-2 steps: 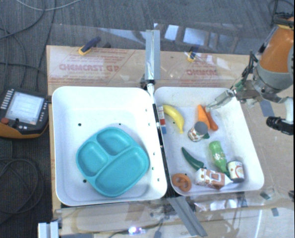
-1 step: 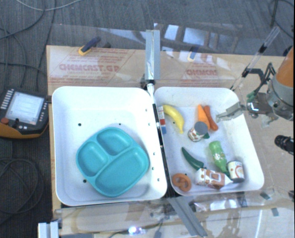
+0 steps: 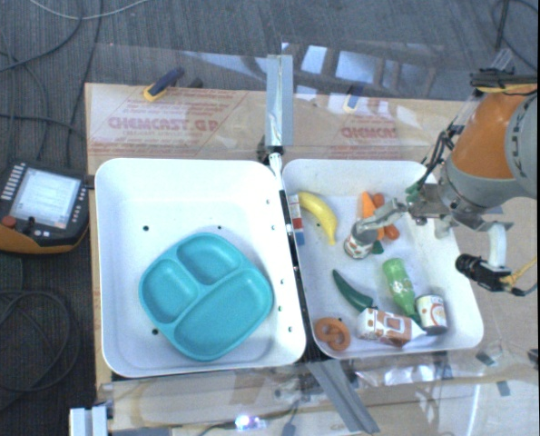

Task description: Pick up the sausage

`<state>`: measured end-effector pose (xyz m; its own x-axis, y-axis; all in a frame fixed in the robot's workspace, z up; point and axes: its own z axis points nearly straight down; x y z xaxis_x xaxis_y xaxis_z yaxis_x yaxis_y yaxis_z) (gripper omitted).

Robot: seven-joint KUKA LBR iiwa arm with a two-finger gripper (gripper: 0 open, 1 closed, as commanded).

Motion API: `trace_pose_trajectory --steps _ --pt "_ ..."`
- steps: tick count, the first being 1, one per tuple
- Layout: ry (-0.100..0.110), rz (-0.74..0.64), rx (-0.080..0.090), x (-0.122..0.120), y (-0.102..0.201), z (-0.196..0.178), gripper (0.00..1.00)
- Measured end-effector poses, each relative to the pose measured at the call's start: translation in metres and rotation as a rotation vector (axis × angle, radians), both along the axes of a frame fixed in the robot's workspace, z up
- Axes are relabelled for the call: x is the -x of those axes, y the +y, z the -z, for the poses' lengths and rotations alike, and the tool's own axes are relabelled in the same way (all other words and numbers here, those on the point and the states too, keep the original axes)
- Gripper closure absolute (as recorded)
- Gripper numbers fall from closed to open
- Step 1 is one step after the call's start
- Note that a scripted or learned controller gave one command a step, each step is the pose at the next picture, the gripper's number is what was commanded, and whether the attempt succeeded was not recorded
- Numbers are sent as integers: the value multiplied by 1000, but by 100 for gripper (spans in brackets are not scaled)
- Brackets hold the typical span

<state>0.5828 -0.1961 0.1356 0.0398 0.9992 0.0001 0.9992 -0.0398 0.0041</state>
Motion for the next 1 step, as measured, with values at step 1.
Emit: trace_pose_trajectory --steps 1 --pt "-4 -88 -15 -52 6 48 0"
